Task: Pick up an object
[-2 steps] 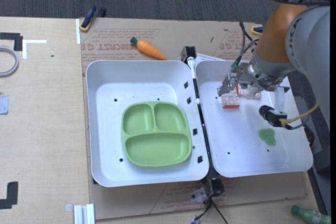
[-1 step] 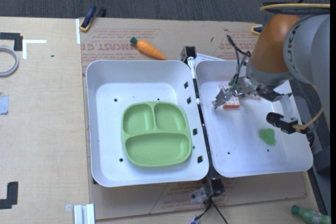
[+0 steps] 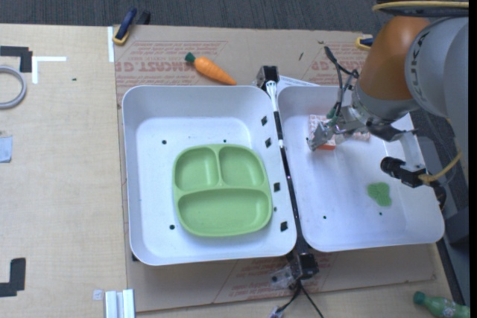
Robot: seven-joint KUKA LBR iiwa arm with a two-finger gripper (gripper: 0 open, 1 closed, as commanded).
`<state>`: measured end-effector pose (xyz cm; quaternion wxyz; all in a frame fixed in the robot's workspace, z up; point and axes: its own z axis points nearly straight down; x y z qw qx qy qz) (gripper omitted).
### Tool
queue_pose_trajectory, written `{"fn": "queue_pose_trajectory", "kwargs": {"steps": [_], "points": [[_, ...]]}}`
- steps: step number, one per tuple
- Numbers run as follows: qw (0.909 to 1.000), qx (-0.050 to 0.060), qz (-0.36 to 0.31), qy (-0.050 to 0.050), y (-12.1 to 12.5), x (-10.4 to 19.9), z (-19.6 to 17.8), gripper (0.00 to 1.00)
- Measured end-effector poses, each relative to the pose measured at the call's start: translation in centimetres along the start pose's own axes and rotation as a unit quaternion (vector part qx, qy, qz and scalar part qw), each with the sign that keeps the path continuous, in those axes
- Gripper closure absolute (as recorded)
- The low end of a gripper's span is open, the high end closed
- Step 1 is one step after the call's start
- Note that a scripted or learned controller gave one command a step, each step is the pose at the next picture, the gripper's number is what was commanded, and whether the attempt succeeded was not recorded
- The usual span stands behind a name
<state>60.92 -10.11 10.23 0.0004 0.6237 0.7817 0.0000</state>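
Your gripper (image 3: 326, 136) is low in the right bin (image 3: 328, 223), near that bin's far left part, with a small pale and red object (image 3: 322, 132) right at its tip. That looks like the thing you are after, but how the gripper stands around it is too small and cluttered to read, so I cannot tell whether anything is held.

To do this step well, centre yourself over that object before committing, and come straight down rather than at a slant, since it lies close to the bin's far wall and the divider on its left. A sideways nudge could push it into the corner.

If it slips, you have a fallback: a small green piece (image 3: 379, 194) lies in the same bin, nearer the camera and to the right of the gripper, well apart from the walls. The green plate (image 3: 221, 191) in the left bin (image 3: 149, 115) is probably too broad and flat to grasp easily.
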Motion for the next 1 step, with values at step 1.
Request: {"fn": "queue_pose_trajectory", "kwargs": {"steps": [1], "points": [[0.9926,0.000,0.121,0.000,0.04,3.32,-8.99,1.00]]}}
